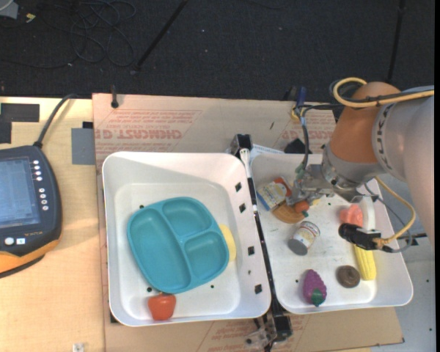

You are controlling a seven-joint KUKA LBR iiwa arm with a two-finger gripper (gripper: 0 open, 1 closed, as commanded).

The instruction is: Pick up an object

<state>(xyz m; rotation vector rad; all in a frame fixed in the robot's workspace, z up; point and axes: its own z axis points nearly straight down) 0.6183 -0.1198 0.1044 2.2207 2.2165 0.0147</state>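
bins (177, 169): glossy white plastic | tray (177, 244): smooth teal plastic | bench (169, 127): matt cardboard

Crowded around the small silver tin can (304, 237), purple toy eggplant (313, 286) and yellow corn cob (366, 262) in the right white bin (396, 299). Open floor along the left white bin's (117, 196) upper part, above the teal divided plastic tray (177, 243).

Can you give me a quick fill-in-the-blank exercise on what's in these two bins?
1. The blue tray lies in the ____ bin.
2. The red tomato sits just below the tray's ____ corner.
3. The can lies on its ____ in the right bin.
4. The purple eggplant has a ____ stem.

Missing words: left; lower-left; side; green
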